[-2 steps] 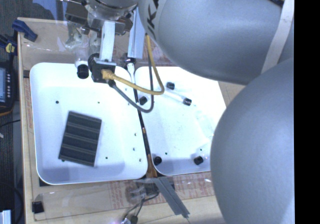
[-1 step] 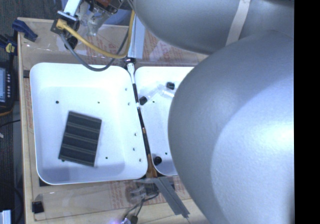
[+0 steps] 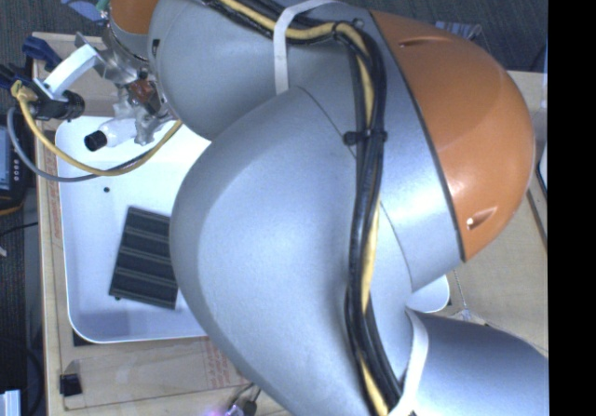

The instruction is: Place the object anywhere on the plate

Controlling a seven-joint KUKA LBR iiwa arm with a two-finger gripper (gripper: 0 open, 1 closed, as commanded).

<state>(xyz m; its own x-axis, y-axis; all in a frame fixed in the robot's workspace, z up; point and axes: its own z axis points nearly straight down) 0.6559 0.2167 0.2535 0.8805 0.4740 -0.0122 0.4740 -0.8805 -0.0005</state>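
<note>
From my station I see one white bin (image 3: pixel 93 312) on the left side of the tabletop (image 3: pixel 140 372), its rounded rim clear along the left and near edges. Lying flat on its floor, toward the near left part, is a dark ribbed rectangular block (image 3: pixel 145 258), set slightly askew to the bin walls; its top shows several parallel grooves running the long way. At the far end of the bin, a small white cylindrical piece with a black round cap (image 3: pixel 101 138) sits just below the end effector; I cannot tell whether it is a loose object or part of the tooling. I cannot make out a plate with any certainty. The arm (image 3: pixel 307 219) is huge in my view, its grey links and orange shell (image 3: pixel 466 126) covering most of what lies to the right, with a black and yellow cable bundle (image 3: pixel 365 219) strapped along it. The end effector (image 3: pixel 140 112) hangs over the far left corner of the bin, metal parts and a yellow cable loop (image 3: pixel 47 149) around it. I cannot tell how far its fingers are spread, nor whether anything is between them.
</note>
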